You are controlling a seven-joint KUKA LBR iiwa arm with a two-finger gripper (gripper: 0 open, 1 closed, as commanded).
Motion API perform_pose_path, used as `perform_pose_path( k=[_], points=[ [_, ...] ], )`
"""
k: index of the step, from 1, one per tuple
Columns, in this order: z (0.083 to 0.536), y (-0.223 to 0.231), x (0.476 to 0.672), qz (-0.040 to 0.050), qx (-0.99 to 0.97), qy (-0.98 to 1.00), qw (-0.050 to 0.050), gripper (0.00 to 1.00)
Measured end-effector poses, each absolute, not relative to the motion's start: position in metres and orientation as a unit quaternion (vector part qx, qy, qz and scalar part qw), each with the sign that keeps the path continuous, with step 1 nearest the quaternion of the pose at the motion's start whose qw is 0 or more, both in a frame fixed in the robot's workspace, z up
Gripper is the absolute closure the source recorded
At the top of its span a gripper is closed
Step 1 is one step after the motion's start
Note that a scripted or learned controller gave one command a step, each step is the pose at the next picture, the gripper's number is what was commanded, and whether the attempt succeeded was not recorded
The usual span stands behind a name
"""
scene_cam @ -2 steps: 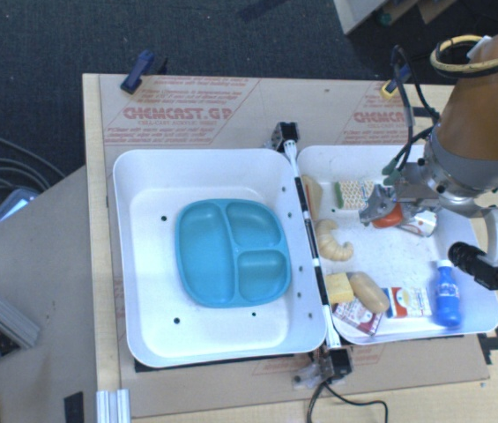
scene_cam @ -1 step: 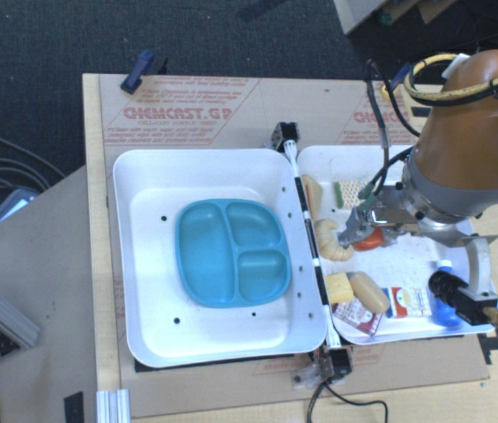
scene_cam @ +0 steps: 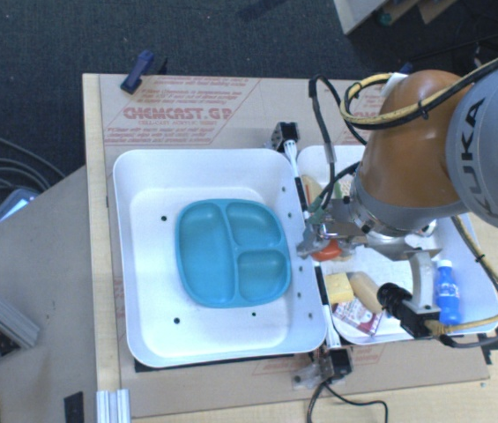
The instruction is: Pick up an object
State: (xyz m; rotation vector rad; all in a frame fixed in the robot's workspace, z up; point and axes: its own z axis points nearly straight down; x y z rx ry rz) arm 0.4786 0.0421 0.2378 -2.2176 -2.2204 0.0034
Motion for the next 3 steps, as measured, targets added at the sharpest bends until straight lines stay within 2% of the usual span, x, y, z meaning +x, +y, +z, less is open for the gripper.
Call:
perform_pose_path(
  k=[1,2,3],
  points=[
    [0.162,0.104,0.563,0.0009,-0.707,-0.707,0.001,1.0],
    [0.277,0.138,0.596,-0.0013,-0.707,-0.708,0.0,1.0],
    [0.148,0.205,0.557,0.0024,-0.707,-0.707,0.002,1.0]
  ],
)
